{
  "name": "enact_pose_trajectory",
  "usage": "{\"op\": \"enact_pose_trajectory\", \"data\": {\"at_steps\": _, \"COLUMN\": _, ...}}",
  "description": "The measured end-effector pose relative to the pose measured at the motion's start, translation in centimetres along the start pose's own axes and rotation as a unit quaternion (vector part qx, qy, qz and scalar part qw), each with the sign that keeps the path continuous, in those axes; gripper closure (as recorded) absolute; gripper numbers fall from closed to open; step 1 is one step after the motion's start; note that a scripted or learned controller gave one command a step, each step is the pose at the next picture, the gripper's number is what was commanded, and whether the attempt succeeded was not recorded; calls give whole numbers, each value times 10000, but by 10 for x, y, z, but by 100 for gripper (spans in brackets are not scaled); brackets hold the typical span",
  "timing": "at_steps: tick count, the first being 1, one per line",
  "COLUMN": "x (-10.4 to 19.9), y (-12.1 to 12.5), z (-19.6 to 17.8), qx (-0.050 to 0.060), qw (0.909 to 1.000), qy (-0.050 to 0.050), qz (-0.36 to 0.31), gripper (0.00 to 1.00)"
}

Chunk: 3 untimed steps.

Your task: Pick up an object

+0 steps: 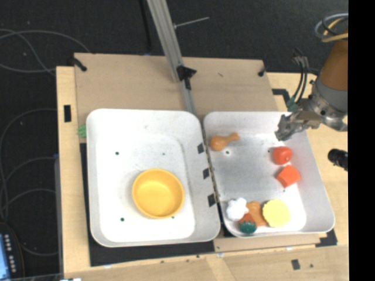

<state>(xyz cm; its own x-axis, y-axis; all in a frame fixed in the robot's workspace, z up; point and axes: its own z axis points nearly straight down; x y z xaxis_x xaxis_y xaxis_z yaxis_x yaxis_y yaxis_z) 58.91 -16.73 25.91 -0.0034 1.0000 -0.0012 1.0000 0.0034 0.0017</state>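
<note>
Nearest the camera, at the near edge of the right bin, a small cluster: yellow round piece, white lumpy piece, a small orange piece between them, and a teal-and-red bit at the bin's near rim. All four touch or nearly touch.

Surface: tan board, bearing two shallow white bins side by side.

Left bin: holds one yellow bowl, round, upright, open side up, toward the near centre of the bin. Largest loose thing in view.

Right bin, rest of contents: red rounded piece toward the right side; just near of it an orange blocky piece, the two close but apart. At the far left of this bin, a tan-orange drumstick-shaped piece, lying flat, thin end pointing right. It is well apart from everything else.

Arm: comes in from the right, orange band above a grey wrist, cables looping at its far side. Wrist angles down and left toward the right bin's far right corner.

Tool: over the far right part of the right bin, just far of the red rounded piece, not touching it. Nothing seen between its tips. Cannot tell from this angle whether it is spread or pressed together.
</note>
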Motion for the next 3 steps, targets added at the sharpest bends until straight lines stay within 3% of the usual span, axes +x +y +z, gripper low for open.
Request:
{"op": "enact_pose_trajectory", "data": {"at_steps": 2, "x": 106, "y": -12, "z": 0, "qx": 2, "qw": 10000, "qy": 16, "qz": -24, "gripper": 100}}
{"op": "enact_pose_trajectory", "data": {"at_steps": 3, "x": 161, "y": -6, "z": 12, "qx": 16, "qw": 10000, "qy": 9, "qz": -18, "gripper": 100}}
